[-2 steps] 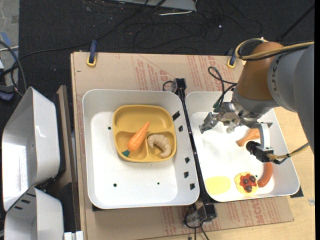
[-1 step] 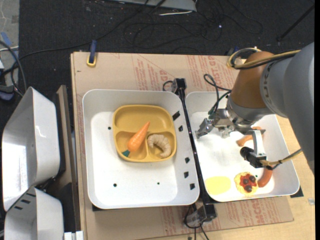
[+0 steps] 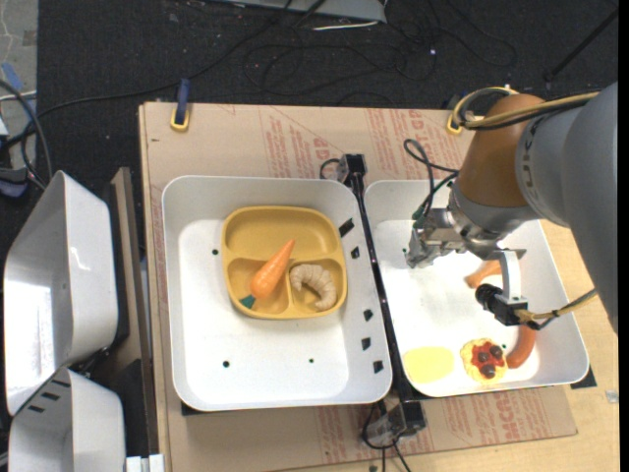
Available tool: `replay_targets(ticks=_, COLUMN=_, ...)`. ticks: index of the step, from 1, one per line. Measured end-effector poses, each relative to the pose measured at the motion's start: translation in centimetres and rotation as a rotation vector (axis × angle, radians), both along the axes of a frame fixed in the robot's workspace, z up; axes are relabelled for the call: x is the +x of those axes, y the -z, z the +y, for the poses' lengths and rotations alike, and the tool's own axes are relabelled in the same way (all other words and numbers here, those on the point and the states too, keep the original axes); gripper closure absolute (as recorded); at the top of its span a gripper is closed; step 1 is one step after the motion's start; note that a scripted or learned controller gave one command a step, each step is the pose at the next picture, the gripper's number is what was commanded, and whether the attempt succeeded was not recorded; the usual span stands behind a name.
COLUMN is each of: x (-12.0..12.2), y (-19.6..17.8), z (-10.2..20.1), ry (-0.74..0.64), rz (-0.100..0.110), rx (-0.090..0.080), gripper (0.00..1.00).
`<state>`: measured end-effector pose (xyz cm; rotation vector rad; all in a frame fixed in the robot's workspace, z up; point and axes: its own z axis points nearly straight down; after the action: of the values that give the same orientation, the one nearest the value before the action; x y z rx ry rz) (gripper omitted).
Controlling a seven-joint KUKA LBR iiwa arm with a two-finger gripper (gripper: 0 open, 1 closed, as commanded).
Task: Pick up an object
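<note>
Camera view: the grey arm with the orange band (image 3: 496, 155) is reaching in from the right over the right shallow white bin (image 3: 560, 377). Its tool (image 3: 425, 247) is hanging near that bin's upper left part; how it stands cannot be told. A flat yellow disc (image 3: 428, 364), a small round toy pizza (image 3: 484, 358) and an orange sausage-shaped piece (image 3: 522, 347) are lying along the near edge. In the left shallow white bin (image 3: 197, 362), a yellow divided plastic plate (image 3: 246, 226) is carrying an orange toy carrot (image 3: 272, 269) and a pale toy shrimp (image 3: 315, 283).

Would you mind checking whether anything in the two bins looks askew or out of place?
Nothing stands out. The orange toy carrot and pale toy shrimp lie inside the yellow divided plate, which sits flat in the left white bin.
</note>
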<state>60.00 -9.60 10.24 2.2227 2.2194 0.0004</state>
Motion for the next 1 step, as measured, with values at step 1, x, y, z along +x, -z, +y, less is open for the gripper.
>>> replay_targets(ticks=1, x=-0.22, y=-5.99, z=-0.75, ry=0.001, rz=-0.004, rx=-0.001, gripper=1.0)
